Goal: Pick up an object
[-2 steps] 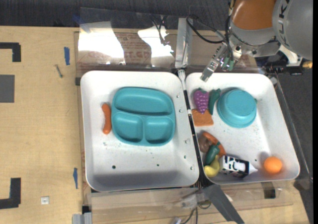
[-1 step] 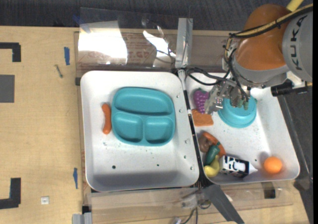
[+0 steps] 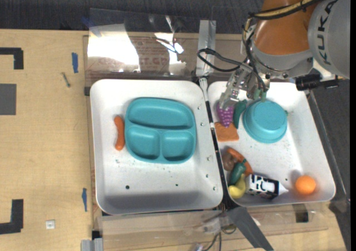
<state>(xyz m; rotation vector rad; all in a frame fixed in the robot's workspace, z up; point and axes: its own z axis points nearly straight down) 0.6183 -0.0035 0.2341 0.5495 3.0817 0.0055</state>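
Note:
My gripper (image 3: 243, 96) hangs over the upper left part of the right bin (image 3: 311, 133), open, with nothing between its fingers. Just below its left finger lies a purple bunch of grapes (image 3: 225, 115), with an orange block (image 3: 226, 132) in front of it. A dark green piece (image 3: 239, 114) sits between the grapes and a teal bowl (image 3: 266, 121). Along the bin's front lie a small heap of toy vegetables (image 3: 236, 167), a yellow piece (image 3: 236, 190), a black and white item (image 3: 262, 185) and an orange ball (image 3: 305, 185).
The left bin (image 3: 105, 183) bears a teal divided plate (image 3: 161, 129) and an orange sausage-shaped toy (image 3: 119, 133) beside its left side. A raised divider (image 3: 210, 133) separates the bins. Cables trail from the wrist (image 3: 214, 60) above the bins' back edge.

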